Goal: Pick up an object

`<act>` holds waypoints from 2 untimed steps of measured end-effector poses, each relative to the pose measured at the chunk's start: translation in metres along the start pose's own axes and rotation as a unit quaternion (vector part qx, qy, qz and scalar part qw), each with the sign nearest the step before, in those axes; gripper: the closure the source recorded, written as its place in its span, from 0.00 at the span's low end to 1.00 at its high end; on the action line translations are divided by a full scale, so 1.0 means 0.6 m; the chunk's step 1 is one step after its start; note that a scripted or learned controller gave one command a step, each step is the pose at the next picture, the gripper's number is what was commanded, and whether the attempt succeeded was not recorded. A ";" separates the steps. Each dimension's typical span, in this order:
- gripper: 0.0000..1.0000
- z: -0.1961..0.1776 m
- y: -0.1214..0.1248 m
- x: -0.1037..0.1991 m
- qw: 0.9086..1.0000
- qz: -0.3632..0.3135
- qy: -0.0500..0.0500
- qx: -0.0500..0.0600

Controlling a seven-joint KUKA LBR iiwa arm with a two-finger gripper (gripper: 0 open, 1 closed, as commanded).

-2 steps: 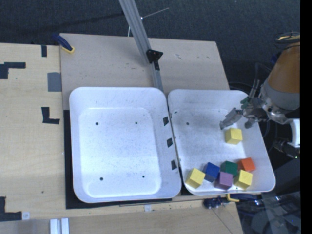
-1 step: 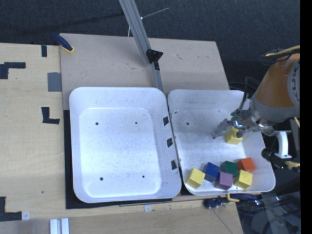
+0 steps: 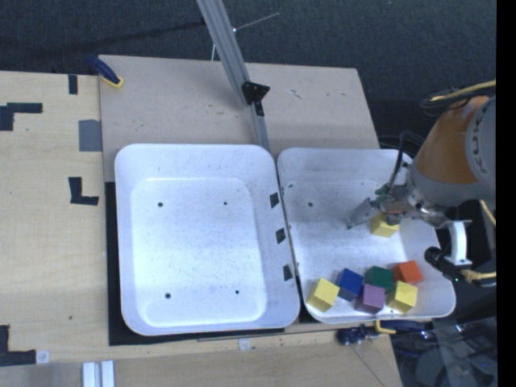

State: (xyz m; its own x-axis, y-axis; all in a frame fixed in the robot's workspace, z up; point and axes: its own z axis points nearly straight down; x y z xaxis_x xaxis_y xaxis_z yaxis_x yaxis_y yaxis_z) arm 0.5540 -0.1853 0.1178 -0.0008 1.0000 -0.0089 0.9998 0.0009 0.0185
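We find the end effector [image 3: 385, 210] low inside the right bin [image 3: 322, 176], near its right wall, directly over a yellow block [image 3: 384, 227] that lies apart from the others. The wrist hides the tips, so we cannot tell whether it stands apart or is clamped on the block; the block appears to touch or sit just beneath it. The grey arm [image 3: 455, 164] with its orange band reaches in from the right.

Along the near edge of the same bin we note a cluster: a second yellow block [image 3: 324, 294], a blue block [image 3: 350, 283], a purple block [image 3: 372, 297], a green block [image 3: 378, 277], an orange block [image 3: 409, 272] and a third yellow block [image 3: 405, 297], packed close together. The left bin [image 3: 193, 232] sits beside it on the table [image 3: 48, 216].

In our judgement the grasp step is in hand, with the lone yellow block as target. The next move calls for a secure closure about the block, then a straight lift clear of the bin wall.
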 end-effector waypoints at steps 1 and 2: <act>1.00 -0.014 0.001 0.000 1.000 0.000 -0.001 -0.001; 1.00 -0.086 0.000 -0.007 1.000 0.000 0.004 0.008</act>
State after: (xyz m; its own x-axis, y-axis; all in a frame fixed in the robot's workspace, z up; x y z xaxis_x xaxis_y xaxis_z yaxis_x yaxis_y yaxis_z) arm 0.5528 -0.1893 0.1696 -0.0010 1.0000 -0.0011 1.0000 0.0010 0.0022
